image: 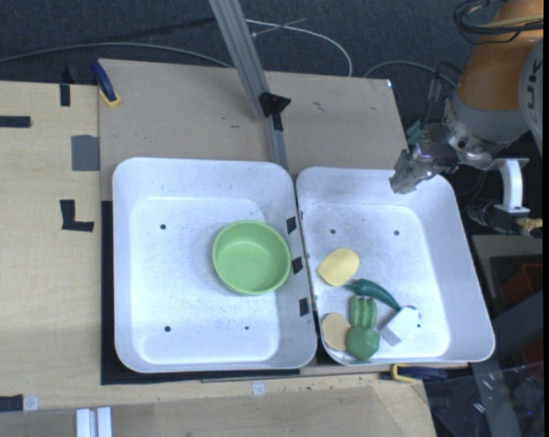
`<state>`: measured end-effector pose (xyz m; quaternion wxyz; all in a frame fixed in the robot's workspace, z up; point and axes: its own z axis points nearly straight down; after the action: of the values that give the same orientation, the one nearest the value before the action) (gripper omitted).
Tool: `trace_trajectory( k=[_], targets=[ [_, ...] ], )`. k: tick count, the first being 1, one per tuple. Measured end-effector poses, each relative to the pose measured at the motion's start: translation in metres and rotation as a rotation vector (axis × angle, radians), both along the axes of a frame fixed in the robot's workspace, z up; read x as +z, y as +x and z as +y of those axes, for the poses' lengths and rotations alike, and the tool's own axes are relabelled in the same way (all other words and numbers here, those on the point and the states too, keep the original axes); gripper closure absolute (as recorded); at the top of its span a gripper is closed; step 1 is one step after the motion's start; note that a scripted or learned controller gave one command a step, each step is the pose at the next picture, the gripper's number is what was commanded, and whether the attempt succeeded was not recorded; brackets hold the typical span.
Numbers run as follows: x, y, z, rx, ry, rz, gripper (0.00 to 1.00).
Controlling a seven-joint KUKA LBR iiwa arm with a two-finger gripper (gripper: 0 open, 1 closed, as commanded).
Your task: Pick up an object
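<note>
Nearest you, the candidates sit bunched in the near part of the right white plastic bin: a round green toy touching a ribbed green block, a pale yellow disc just left, a dark green pepper-shaped piece behind, and a yellow lemon-shaped toy slightly apart. I'd go for the lemon, since it has clear space around it, and skip the green plastic bowl in the left bin. The grey two-finger gripper hovers at the right bin's far rim, holding nothing, and I can't tell whether it's released or clenched; bring it nearward and left before you descend.
</note>
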<state>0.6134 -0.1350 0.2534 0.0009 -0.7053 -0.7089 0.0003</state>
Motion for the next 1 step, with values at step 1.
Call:
trace_trajectory(
  k=[1],
  targets=[
    [-0.0036,0.014,0.0434,0.0,0.0,0.0,1.0]
  ],
)
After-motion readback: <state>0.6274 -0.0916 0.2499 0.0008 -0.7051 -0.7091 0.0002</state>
